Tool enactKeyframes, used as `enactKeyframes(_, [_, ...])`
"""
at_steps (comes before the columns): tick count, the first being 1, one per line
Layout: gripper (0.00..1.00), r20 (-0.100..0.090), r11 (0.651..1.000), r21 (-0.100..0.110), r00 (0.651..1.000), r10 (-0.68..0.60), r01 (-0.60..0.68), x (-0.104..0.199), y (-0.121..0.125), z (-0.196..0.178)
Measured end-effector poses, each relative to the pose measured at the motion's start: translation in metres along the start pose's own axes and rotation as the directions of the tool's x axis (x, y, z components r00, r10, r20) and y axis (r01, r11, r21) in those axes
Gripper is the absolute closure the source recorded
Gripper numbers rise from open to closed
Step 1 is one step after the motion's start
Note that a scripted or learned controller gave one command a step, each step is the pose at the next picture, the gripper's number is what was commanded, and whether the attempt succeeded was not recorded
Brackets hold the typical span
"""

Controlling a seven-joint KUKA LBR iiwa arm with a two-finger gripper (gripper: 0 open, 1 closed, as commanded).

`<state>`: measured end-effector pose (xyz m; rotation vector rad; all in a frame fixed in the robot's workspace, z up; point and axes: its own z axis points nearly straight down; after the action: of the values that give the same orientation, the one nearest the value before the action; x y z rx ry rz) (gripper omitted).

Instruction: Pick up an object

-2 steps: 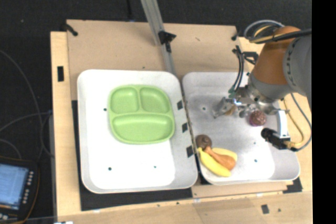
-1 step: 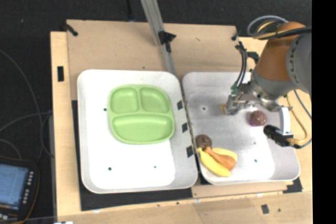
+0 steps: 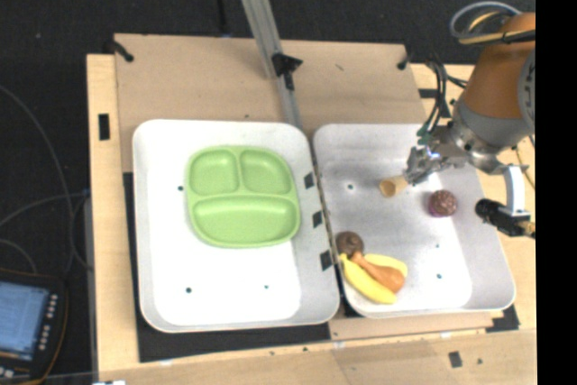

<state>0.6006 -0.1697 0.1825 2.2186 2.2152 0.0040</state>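
Two white bins sit side by side on the desk [image 3: 207,77], edges meeting near frame centre.

Left bin [image 3: 158,284]: one green tray [image 3: 242,197] with three compartments, two small ones toward 12 o'clock and one long one toward 6 o'clock. It lies in the bin's upper half, flat, with bare white floor around it.

Right bin [image 3: 361,149]: five loose items.
- Tan nub [image 3: 390,187], small and rounded, near the bin's middle, at about 8 o'clock of the gripper and just beside it.
- Purple ball [image 3: 442,203], dark and knobbly, at 3 o'clock of the tan nub, apart from it.
- Brown ball [image 3: 348,242], against the bin's left wall, at 7 o'clock of the tan nub.
- Banana [image 3: 361,282], yellow, at 6 o'clock of the brown ball, near the bin's lower left corner.
- Carrot [image 3: 383,273], orange, lying across the banana and touching it, its thin end pointing toward the brown ball.

Arm [image 3: 494,95]: grey with an orange band, entering from 3 o'clock over the right bin's upper right part.

Gripper [image 3: 416,169]: low over the right bin, tips pointing toward 8 o'clock at the tan nub. Nothing is seen between its tips; how far it is open cannot be told at this size.

Pole [image 3: 257,9]: grey metal, slanting from 12 o'clock down to the seam between the bins.
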Motion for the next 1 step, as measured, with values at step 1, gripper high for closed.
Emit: enactKeyframes(1, [1.0,0.0,1.0,-0.001,1.0,-0.002,0.002,0.0,-0.0076,-0.0518])
